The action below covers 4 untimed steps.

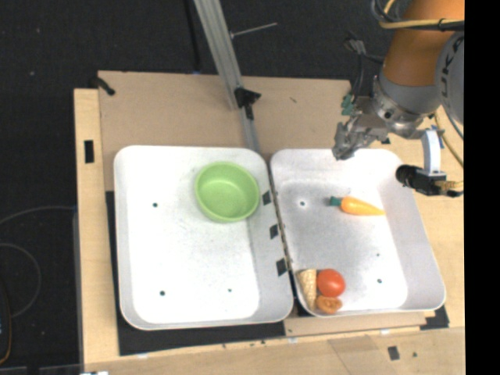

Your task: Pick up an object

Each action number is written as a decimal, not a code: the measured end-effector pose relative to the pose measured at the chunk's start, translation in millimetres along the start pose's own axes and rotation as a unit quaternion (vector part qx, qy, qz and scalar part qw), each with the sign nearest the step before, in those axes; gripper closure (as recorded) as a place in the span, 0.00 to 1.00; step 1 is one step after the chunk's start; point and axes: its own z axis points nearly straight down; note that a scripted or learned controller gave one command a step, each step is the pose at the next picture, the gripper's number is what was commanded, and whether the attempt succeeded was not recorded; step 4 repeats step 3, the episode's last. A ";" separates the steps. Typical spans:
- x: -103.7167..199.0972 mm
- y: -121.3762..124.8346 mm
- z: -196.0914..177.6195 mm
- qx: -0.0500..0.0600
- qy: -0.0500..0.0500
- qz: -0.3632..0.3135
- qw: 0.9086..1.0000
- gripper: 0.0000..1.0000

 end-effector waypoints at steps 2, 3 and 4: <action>104.1 -27.8 15.2 0.000 0.001 -0.001 1.000 1.00; 154.9 -39.4 33.6 0.001 0.000 -0.001 1.000 1.00; 154.9 -39.4 33.6 0.001 0.000 -0.001 1.000 1.00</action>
